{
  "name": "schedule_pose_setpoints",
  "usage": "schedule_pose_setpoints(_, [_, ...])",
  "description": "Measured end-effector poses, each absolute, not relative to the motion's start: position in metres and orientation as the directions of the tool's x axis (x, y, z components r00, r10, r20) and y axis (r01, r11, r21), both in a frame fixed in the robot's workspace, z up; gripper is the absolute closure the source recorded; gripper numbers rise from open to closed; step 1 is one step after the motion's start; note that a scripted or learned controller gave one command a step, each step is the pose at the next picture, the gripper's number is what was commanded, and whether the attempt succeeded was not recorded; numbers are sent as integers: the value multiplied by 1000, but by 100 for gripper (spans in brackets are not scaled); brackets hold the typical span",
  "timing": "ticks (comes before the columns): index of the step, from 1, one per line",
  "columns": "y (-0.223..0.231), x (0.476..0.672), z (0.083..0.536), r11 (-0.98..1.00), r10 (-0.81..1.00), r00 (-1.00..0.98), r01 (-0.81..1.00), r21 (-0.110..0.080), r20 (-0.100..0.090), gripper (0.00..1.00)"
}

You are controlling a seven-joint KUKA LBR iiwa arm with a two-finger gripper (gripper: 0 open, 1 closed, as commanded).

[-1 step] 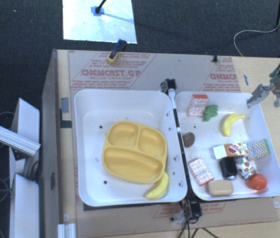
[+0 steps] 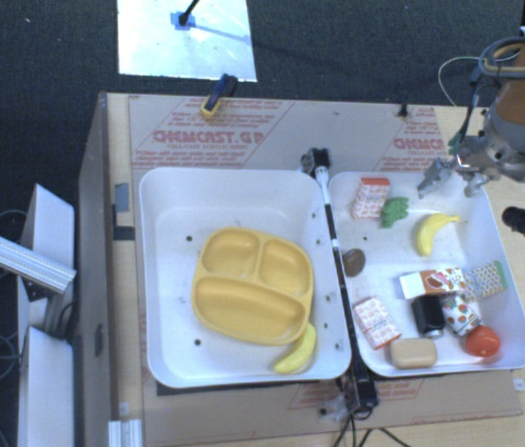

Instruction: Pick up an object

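Observation:
My gripper (image 2: 450,182) hangs above the far right corner of the right bin (image 2: 519,329), open, with nothing between its fingers. Just below it in that bin lie a yellow banana (image 2: 433,231), a green broccoli piece (image 2: 394,211) and a small red-and-white carton (image 2: 370,196). Nearer the front are a brown round item (image 2: 353,262), a red-and-white packet (image 2: 375,321), a tan bar (image 2: 413,352), a black object (image 2: 427,315), a colourful box (image 2: 439,280), a green patterned pack (image 2: 486,277), a strawberry-print cup (image 2: 463,313) and a red tomato (image 2: 482,342).
The left bin (image 2: 165,250) holds a yellow divided plate (image 2: 253,284) and a second banana (image 2: 298,350) at its front right. A black divider bar (image 2: 332,240) runs between the bins. A yellow-handled tool (image 2: 216,96) lies on the bench behind them.

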State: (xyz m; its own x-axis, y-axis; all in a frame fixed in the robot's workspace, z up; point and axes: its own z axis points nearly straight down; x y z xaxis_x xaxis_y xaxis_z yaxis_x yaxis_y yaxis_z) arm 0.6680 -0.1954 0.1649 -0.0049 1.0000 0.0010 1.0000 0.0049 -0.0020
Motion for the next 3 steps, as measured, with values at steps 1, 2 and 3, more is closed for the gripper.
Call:
schedule_pose_setpoints(1, [-163, 648, 131, 5, 1000, -5, 1000, 1, 0, 0])
schedule_pose_setpoints(2, [-166, 621, 93, 2, 1000, -2, 1000, 1, 0, 0])
schedule_pose_setpoints(3, [-166, 622, 105, 3, 1000, -3, 1000, 5, -1, 100])
